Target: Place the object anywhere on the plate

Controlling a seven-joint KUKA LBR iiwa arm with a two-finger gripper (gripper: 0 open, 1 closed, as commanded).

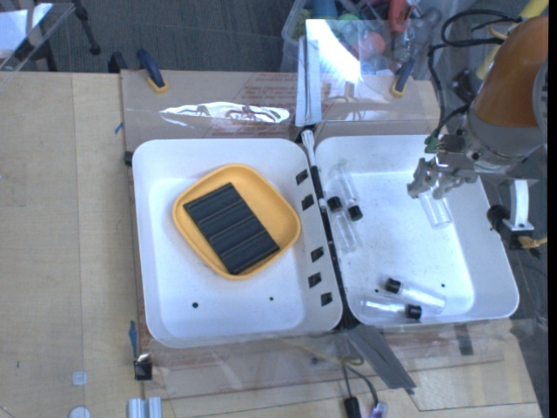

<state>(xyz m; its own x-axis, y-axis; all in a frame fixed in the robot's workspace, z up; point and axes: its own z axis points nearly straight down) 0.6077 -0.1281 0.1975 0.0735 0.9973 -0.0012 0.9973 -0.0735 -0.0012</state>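
A yellow square plate lies tilted in the left bin. A black ribbed rectangular pad rests flat on it and covers most of its middle. My gripper hangs over the upper right part of the right bin, far from the plate. A clear, pale piece shows just under the gripper, and I cannot make out whether it is held. Clear vials with black caps lie by the right bin's left wall.
More clear vials with black caps lie near the right bin's front edge. A ridge with black clips divides the two bins. A clear box of colourful items stands behind the bins. Cables hang at the right.
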